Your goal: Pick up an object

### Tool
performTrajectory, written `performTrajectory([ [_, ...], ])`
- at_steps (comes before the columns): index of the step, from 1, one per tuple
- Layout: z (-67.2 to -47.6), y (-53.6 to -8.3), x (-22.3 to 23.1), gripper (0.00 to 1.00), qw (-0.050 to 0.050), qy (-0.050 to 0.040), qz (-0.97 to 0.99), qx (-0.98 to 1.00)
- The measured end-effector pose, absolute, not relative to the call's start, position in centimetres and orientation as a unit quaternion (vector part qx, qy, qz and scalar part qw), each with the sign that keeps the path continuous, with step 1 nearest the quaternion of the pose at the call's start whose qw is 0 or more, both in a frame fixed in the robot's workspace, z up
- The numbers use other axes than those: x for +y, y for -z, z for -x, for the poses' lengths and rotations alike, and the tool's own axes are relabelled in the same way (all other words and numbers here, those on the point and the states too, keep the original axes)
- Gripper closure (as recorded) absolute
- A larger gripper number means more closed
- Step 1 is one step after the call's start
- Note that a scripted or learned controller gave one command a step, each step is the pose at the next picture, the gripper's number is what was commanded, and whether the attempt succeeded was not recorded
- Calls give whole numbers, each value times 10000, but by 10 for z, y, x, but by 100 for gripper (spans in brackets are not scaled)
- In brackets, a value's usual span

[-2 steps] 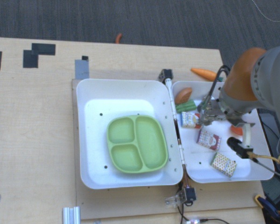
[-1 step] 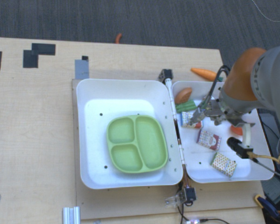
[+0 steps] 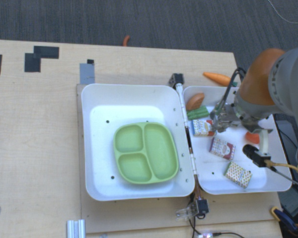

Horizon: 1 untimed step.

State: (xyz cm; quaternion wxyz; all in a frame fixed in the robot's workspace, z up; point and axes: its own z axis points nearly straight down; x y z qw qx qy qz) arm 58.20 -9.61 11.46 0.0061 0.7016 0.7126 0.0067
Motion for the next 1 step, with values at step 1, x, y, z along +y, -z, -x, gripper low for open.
performTrajectory([
  [1,-582,-115,-96,0,60,-66,-7015,7126],
])
